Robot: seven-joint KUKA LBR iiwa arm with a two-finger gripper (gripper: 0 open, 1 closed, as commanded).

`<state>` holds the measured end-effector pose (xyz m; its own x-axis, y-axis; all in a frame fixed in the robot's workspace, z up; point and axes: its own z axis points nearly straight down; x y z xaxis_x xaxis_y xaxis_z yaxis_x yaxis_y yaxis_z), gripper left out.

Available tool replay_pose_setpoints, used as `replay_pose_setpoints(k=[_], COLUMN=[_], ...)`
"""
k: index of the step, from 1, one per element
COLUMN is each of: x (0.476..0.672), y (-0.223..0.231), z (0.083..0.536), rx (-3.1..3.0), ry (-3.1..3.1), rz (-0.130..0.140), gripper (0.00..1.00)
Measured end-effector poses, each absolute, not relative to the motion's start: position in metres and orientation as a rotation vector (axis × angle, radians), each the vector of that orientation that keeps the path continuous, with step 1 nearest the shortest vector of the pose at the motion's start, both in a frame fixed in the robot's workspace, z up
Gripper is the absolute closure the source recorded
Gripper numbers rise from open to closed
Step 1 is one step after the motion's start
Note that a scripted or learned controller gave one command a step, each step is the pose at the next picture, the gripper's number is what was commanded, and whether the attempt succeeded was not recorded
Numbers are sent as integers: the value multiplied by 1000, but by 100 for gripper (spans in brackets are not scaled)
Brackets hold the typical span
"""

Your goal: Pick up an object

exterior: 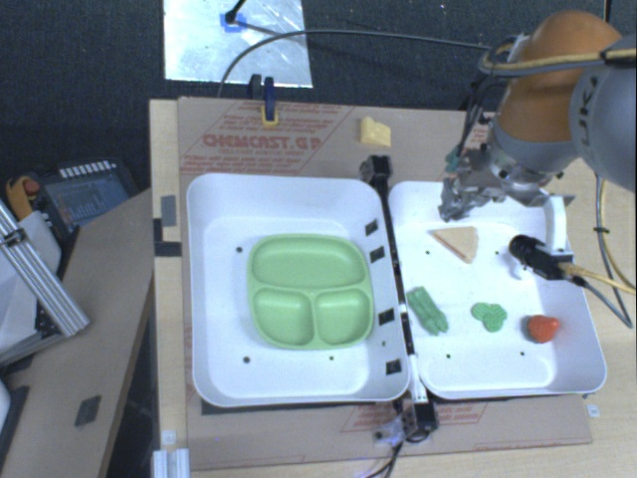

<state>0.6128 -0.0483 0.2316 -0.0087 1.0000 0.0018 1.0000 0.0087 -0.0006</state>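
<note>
Green toy [427, 310], pincer [456, 207] above wedge [456, 241]

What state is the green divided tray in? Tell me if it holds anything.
Empty and lying flat: the green divided tray sits in the left bin, and all three compartments show bare green.

Green tray [306, 289] (three compartments) in left bin [214, 267]; yellow block [375, 130] on bench beyond; foil sheet [235, 25] behind.
</note>
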Motion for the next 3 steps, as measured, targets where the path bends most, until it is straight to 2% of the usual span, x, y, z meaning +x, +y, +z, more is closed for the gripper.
replay_pose_setpoints(k=[1, 2, 3], x=[592, 581, 576], y=[-1, 50, 102], z=[235, 222, 231], rx=[-2210, -2210, -2210], ry=[-2230, -2231, -2232], rz=[-2, -2, -5], gripper=[100, 100, 100])
